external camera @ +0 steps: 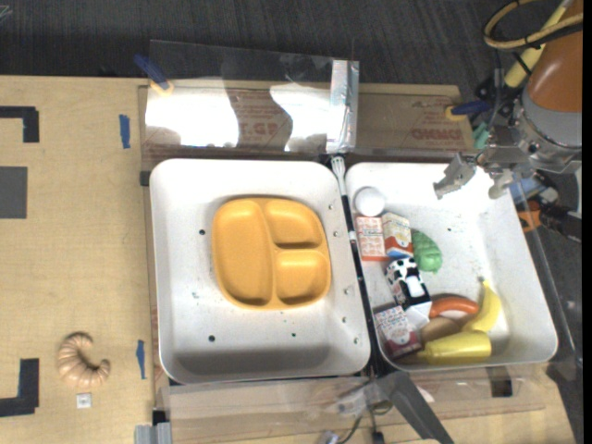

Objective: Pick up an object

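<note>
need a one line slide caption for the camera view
Gripper open above the back edge of the right bin of toy food, beside the left bin holding a yellow divided plate.

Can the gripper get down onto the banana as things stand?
Probably yes. The gripper hangs over the right bin's far edge, and the banana lies uncovered near the front right. A yellow bottle and an orange toy crowd its near side.

Right bin [518,248]: upper right floor bare, passable; items crowd left wall and front: bottle [370,218], green toy [426,251], banana [487,308]. Left bin [176,248]: yellow divided plate [271,251] fills centre.
</note>
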`<control>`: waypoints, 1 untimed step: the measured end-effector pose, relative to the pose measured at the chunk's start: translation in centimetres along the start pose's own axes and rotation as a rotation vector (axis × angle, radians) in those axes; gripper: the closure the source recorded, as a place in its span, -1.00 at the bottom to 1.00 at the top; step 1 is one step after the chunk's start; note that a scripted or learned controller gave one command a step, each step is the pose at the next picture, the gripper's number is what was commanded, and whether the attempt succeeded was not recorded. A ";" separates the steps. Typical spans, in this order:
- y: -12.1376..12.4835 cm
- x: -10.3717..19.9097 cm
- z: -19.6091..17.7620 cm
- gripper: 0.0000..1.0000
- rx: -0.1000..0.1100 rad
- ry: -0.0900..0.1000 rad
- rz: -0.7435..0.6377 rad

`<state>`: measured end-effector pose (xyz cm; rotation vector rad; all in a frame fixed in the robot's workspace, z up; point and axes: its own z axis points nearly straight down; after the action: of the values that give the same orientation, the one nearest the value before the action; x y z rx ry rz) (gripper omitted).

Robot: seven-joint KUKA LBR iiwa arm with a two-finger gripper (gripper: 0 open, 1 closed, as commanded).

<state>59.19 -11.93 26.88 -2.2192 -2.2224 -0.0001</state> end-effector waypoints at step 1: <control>-4.5 2.0 16.0 -1.00 0.006 0.000 0.191</control>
<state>54.70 -9.91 10.88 -2.4170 -1.9983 0.0069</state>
